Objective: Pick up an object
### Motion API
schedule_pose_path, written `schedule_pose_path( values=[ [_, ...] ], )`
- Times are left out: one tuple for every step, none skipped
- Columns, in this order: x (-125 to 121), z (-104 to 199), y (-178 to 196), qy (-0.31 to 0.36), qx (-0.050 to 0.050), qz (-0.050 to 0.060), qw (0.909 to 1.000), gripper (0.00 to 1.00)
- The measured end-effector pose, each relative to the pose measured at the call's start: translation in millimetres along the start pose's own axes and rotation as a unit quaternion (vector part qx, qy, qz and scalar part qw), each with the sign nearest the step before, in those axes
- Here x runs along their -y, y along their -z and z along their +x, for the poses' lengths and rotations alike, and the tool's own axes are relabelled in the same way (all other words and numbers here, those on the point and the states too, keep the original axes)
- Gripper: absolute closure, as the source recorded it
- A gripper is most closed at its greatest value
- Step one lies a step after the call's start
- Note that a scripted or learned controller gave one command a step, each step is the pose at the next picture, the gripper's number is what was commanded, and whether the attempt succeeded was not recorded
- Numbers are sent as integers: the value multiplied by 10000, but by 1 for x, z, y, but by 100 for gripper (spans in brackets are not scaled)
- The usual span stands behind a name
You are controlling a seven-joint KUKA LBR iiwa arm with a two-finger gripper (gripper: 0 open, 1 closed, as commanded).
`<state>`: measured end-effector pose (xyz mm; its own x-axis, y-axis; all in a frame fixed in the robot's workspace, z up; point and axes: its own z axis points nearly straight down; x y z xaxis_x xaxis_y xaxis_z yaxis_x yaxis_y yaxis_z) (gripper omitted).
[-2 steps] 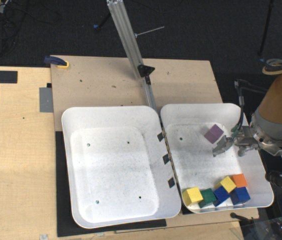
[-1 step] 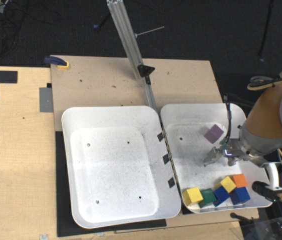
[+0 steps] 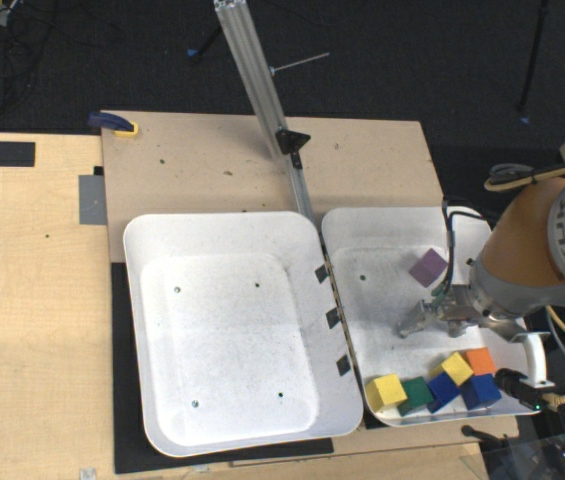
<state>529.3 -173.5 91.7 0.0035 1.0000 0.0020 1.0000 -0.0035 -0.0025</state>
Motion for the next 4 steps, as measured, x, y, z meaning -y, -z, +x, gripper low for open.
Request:
schedule_pose_path(
  values=[
    [0, -1, 10, -34, -5, 3, 10000, 100],
    [-1, -3, 73, 26, 14, -29, 10000, 100],
    [-6, -9, 118, 17, 15, -25, 10000, 100],
    [-9, -14, 161, 22, 14, -24, 10000, 100]
  ],
)
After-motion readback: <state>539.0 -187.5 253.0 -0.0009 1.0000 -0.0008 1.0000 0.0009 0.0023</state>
